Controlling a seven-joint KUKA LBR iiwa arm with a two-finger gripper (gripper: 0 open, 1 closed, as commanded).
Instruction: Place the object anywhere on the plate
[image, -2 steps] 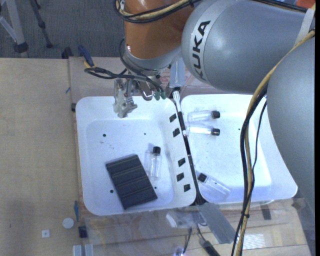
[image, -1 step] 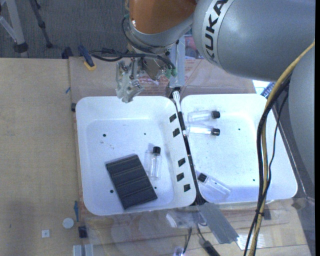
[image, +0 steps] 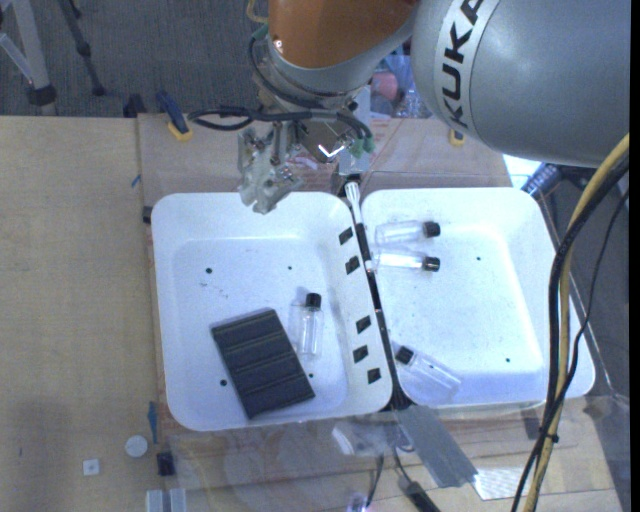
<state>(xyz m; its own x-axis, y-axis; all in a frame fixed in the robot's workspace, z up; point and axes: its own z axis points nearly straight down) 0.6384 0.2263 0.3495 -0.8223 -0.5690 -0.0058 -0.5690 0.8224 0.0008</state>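
A dark ribbed rectangular plate (image: 262, 362) lies flat in the left bin (image: 190, 240), near its front. Just right of the plate, apart from it, a clear vial with a black cap (image: 308, 322) lies on the bin floor. My gripper (image: 260, 198) hangs over the far edge of the left bin, well behind the plate and the vial. I see nothing held under it. Its tip is small and partly blurred against the wrist hardware.
The right bin (image: 500, 300) holds three more clear, black-capped vials: two near its back left (image: 405, 232) (image: 405, 263) and one at the front left (image: 425, 368). Black clips (image: 360, 300) run along the rims between the bins. The large arm body fills the top right.
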